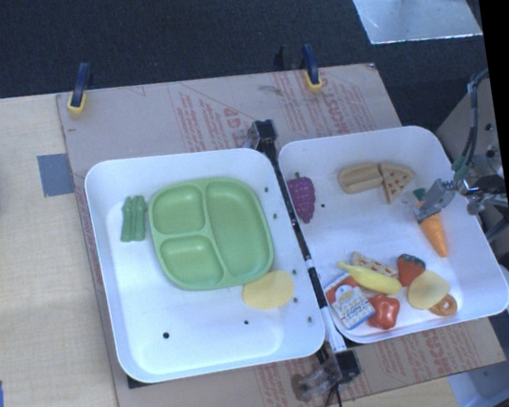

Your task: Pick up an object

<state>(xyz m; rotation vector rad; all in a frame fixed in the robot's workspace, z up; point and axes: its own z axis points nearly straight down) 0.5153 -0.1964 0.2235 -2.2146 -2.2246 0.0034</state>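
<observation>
**Arm at the right bin's edge, above the toy carrot**

While no single target is fixed by the task, the likeliest candidate is the orange carrot (436, 235), which lies in the right bin (478, 302) close to its right wall, pointing toward the near side. Directly above its far end sits the gripper (436, 197), a grey metal tip reaching in from the right over the bin rim. It appears to touch or nearly touch the carrot's top, but the view is too small and blurred to judge whether its tips are spread or closed, and nothing is seen held between them. Placement at the bin's margin suggests an approach to the object nearest the arm's entry side.

Further out in the same bin lie a tan bread piece (360, 177) and a pizza slice (395, 179) at the far side, a purple grape bunch (302, 197) by the left wall, and a cluster near the front: a banana (372, 276), a red pepper (385, 312) and a yellow lemon (427, 290).

Across the divider, the left bin (154, 355) holds a green compartment plate (212, 233), green beans (133, 218) and a yellow chip (268, 291).
</observation>
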